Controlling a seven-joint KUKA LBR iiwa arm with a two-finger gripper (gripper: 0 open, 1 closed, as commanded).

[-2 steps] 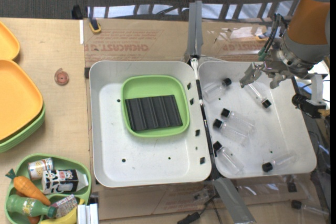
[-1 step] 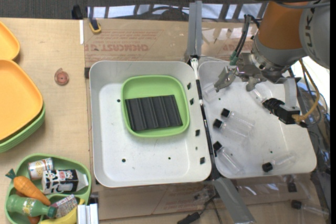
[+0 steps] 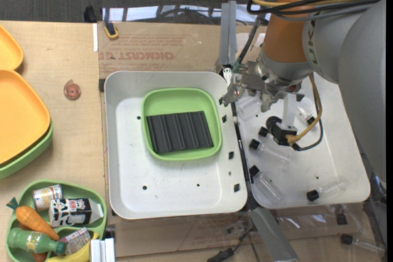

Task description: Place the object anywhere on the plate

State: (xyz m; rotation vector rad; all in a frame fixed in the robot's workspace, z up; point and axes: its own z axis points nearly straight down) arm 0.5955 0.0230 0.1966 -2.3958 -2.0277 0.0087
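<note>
A wooden bench holds two white bins. In the left bin [image 3: 123, 187] we see a green plate [image 3: 182, 124] — the gripper [image 3: 261, 95] hovers over the right bin [image 3: 344, 175], so we judge picking still ahead.

Red mirrored lettering, seemingly "CHEMCAST", runs along the brown cardboard sheet [image 3: 161, 46] behind the bins, while the can labels in the green bowl [image 3: 92, 200] are too small to read.

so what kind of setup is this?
Likely a robot lab test bench: a grey arm over two white bins, cardboard underlay, and a bowl of toy food.
</note>
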